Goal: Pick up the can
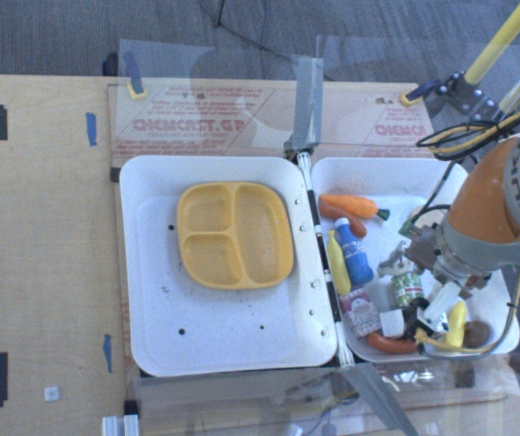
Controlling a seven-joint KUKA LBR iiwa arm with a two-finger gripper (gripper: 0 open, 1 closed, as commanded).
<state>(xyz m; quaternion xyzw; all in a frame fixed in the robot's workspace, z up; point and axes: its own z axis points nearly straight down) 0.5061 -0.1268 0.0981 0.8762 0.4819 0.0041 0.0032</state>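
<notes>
Down in the right bin (396,184), the hand (423,300) sits low among the clutter, close to that bin's near edge, with the grey arm (491,234) and its orange band reaching in from the right. Whether it is open or closed I cannot tell (cables and metal brackets crowd it).

The can (407,289) stands just beside the hand, a small cylinder with a green-and-white label, in the near half of the right bin. It touches or nearly touches the hand, but I cannot tell that it is gripped.

Around it lie glossy plastic toys: an orange carrot (348,206) with a green tip near the far edge, a blue bottle (354,258) with a white cap lying along the left wall, a long yellow banana shape (337,266) pressed beside it, a pink-labelled packet (361,314) near the front left corner, a red sausage-like piece (390,341) at the near edge, and a yellow piece (456,325) with a brown rounded thing (475,332) toward the front right corner.

The left bin (151,334), smooth white with rounded corners, holds a matte yellow plate (235,235) divided into three compartments, set toward its far half. Both bins rest on the pale wooden counter (42,243).
</notes>
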